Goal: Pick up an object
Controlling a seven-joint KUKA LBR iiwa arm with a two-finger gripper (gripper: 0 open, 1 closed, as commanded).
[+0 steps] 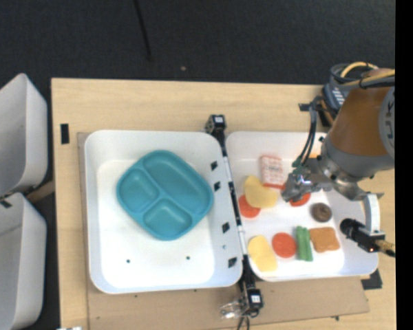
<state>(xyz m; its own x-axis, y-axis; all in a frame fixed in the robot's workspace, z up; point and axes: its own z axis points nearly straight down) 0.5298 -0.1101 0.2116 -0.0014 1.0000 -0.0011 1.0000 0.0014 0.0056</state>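
Right bin [344, 270], on the wooden surface [158, 102]: small play-food items are held, loosely spread.

- Yellow piece [261, 194], near centre-left; a red disc [248, 209] is tucked just beside and partly beneath it.
- Pink-and-white packet [270, 168], toward the far wall.
- Brown round piece [321, 212]; tan slice [324, 239]; green stick [303, 244]; red round piece [284, 245]; second yellow piece [261, 253].

Left bin [96, 253]: a teal divided tray [165, 193] is held.

Gripper [296, 188]: lowered among the items, just beside the yellow piece, over a red piece [301, 199] partly hidden under it. How far the fingers are parted cannot be told; nothing is seen gripped.

Handling note: a single item should be straddled squarely, neighbours kept out of the closing path, and the lift begun only once the grip is judged firm.
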